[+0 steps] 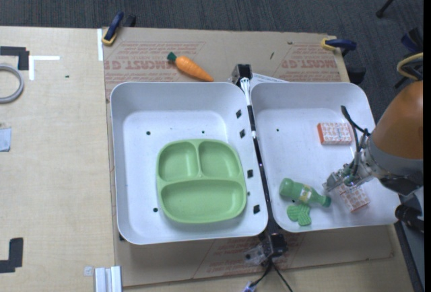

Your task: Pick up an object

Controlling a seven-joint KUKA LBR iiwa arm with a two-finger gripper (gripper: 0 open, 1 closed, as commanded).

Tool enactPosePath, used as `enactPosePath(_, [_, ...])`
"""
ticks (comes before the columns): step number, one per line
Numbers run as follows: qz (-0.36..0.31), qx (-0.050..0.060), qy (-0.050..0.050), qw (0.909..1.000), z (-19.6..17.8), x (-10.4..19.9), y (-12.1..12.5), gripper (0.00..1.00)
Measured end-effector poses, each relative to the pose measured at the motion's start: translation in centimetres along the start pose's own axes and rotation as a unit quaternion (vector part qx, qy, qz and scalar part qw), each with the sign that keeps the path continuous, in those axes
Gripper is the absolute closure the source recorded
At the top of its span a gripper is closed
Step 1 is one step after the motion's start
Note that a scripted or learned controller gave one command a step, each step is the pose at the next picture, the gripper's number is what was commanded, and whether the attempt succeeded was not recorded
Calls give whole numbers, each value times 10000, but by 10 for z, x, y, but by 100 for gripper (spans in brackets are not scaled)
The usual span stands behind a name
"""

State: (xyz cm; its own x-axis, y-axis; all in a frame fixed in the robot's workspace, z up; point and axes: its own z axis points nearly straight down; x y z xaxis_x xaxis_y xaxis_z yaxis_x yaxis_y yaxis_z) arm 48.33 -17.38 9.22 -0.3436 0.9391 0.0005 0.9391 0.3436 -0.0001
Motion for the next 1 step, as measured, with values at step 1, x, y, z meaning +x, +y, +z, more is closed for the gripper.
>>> enactPosePath(1, [-469, -11, -13, 9989, -141, 78, 24, 100])
